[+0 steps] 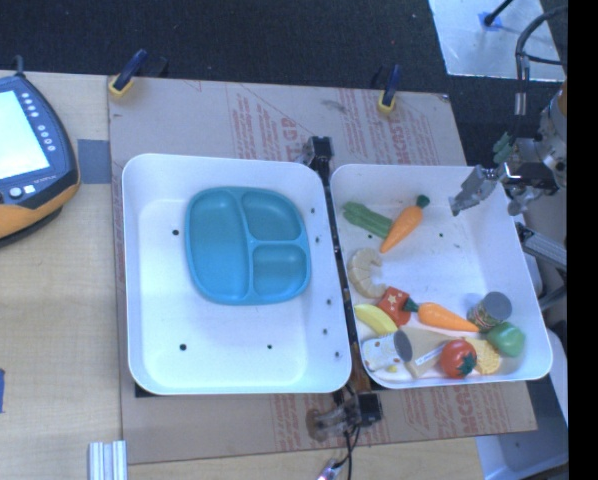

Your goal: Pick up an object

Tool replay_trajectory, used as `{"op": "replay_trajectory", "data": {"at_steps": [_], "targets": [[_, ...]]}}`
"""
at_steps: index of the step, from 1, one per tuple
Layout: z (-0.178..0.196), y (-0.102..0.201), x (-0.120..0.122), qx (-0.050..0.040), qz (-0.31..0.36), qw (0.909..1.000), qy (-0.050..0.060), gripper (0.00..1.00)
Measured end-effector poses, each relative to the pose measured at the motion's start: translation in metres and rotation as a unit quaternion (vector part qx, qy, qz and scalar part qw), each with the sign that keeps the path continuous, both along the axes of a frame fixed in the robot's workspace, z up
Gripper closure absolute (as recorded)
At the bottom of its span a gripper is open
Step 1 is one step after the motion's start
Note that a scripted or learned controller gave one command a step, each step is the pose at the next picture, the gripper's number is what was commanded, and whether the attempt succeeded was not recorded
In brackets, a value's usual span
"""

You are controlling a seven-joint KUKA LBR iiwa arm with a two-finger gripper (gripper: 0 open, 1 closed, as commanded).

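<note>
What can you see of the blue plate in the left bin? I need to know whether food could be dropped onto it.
The blue plate is a light-blue tray with rounded corners, seemingly plastic, and three compartments: one large on its left, two smaller on its right. It lies flat, face up, on the floor of the left bin, toward the bin's upper middle and turned a little askew. All three compartments look bare, and it touches only the bin floor.
</note>
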State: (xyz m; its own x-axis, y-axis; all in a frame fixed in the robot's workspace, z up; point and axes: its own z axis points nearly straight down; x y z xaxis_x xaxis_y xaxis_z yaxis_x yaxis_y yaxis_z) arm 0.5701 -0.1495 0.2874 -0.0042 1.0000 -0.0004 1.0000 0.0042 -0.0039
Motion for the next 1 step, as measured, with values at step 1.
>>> {"op": "replay_trajectory", "data": {"at_steps": [1], "targets": [[-0.1028, -0.034, 0.0131, -0.0003, 0.0, 1.0, 0.002, 0.0]]}}
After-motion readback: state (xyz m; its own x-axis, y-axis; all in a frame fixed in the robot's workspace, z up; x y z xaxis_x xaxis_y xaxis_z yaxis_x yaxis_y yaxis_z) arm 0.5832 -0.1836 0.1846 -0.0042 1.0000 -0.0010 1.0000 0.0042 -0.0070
